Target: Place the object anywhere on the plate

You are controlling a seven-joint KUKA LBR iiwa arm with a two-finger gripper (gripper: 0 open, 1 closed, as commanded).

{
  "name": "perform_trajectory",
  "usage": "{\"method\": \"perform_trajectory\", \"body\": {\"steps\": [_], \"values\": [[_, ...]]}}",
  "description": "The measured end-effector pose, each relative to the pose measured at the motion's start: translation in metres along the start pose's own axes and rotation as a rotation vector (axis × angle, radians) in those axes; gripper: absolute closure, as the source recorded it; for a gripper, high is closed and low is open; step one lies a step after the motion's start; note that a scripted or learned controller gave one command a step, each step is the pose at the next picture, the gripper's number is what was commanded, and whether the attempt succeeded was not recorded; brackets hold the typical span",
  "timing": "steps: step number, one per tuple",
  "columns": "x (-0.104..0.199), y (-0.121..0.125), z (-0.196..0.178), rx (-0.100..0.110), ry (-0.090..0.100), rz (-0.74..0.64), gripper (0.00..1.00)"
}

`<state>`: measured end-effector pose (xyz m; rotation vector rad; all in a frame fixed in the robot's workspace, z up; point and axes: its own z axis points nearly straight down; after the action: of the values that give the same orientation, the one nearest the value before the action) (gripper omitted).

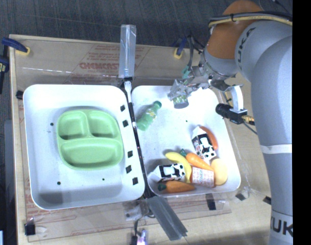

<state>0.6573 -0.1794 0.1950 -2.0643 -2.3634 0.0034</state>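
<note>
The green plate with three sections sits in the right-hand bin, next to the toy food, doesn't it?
Not quite. The camera view shows the green plate alone in the left bin. The toy food, such as the banana and green bottle, lies in the right bin.

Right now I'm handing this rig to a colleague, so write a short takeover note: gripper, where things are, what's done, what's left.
Gripper: hanging over the far edge of the right bin, nothing seen held.
Green plate: in the left bin, three compartments, nothing on it.
Objects, all in the right bin: green bottle lying near the divider; cow-patterned carton toward the right wall; a pile at the near edge with banana, carrot and a second cow-patterned item.
Done: nothing placed yet.
Left: pick one object and set it on the plate. The bottle looks closest to the gripper.
</note>
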Motion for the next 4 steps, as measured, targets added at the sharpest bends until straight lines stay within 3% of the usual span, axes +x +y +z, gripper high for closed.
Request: {"method": "perform_trajectory", "body": {"steps": [1,2,3,4], "values": [[0.014,0.001,0.033,-0.001,-0.001,-0.106,1.00],[0.082,0.011,0.024,-0.001,-0.001,-0.425,1.00],[0.096,-0.009,0.003,0.000,-0.001,-0.572,1.00],[0.186,-0.013,0.004,0.000,-0.002,-0.666,1.00]]}}
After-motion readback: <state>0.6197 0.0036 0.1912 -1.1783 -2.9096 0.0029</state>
